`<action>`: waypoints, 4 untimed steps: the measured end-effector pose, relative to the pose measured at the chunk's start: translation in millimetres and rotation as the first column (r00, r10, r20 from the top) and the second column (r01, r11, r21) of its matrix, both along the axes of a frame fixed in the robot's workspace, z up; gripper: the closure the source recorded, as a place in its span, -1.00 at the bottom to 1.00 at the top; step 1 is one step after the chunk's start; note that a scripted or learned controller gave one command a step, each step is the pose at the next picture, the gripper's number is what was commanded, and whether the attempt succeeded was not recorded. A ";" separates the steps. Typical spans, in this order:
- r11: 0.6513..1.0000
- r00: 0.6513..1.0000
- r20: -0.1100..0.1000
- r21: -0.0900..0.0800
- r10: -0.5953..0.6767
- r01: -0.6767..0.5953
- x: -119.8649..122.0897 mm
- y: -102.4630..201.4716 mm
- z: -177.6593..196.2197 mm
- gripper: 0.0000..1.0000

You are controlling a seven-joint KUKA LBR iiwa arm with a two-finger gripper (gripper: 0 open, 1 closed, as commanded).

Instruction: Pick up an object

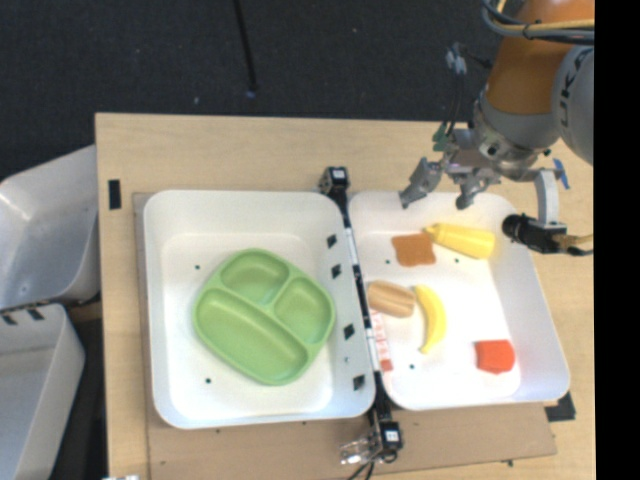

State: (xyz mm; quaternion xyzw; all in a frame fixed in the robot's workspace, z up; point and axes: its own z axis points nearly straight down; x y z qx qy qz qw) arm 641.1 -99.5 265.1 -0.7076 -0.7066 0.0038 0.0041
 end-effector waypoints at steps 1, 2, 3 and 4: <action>1.000 1.000 0.013 -0.001 0.002 -0.002 2.1 0.1 7.4 -1.00; 1.000 1.000 0.007 -0.002 0.000 0.000 -7.1 2.2 -49.5 -1.00; 1.000 1.000 0.006 -0.002 -0.002 0.002 -12.2 2.1 -112.5 -1.00; 1.000 1.000 0.007 -0.002 -0.004 0.004 -13.1 0.6 -165.4 -1.00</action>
